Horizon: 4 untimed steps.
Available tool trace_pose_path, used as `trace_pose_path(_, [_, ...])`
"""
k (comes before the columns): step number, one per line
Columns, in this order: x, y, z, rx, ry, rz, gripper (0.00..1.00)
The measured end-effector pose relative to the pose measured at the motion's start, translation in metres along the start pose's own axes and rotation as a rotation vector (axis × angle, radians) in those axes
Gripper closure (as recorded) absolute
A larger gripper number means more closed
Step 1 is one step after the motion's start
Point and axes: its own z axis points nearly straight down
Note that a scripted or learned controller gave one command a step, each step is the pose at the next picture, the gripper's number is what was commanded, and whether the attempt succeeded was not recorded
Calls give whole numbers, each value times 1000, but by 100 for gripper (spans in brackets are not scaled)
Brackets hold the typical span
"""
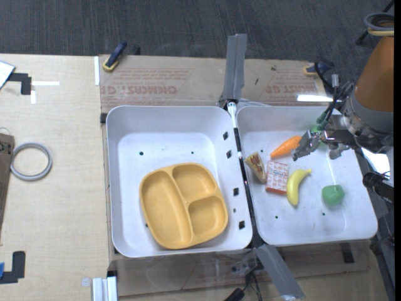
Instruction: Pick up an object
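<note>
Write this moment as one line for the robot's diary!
gripper over right bin, beside carrot | holding nothing seen | banana, green object in bin | yellow tray in left bin

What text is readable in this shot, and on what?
Cardboard sheet behind the bins: red print, seen upside down, repeated on the left and right; too blurred to read with confidence.
Small red and white packet in the right bin: printed, too small to read.
Nothing else legible.

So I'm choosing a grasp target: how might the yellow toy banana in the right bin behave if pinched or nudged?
The yellow toy banana looks smooth and curved, so it may slip or pivot when pinched. Lying flat on the right white bin, it probably slides rather than rolls.
</note>
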Motion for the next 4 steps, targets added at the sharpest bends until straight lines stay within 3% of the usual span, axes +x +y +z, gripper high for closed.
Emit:
trace_pose_path(1, [25,-5,47,0,0,42,0])
trace_pose_path(2, [0,65,80,-1,0,-62,0])
trace_pose_path(3, [-18,-11,141,0,1,-241,0])
trace_pose_path(4, [-18,-11,141,-1,1,-241,0])
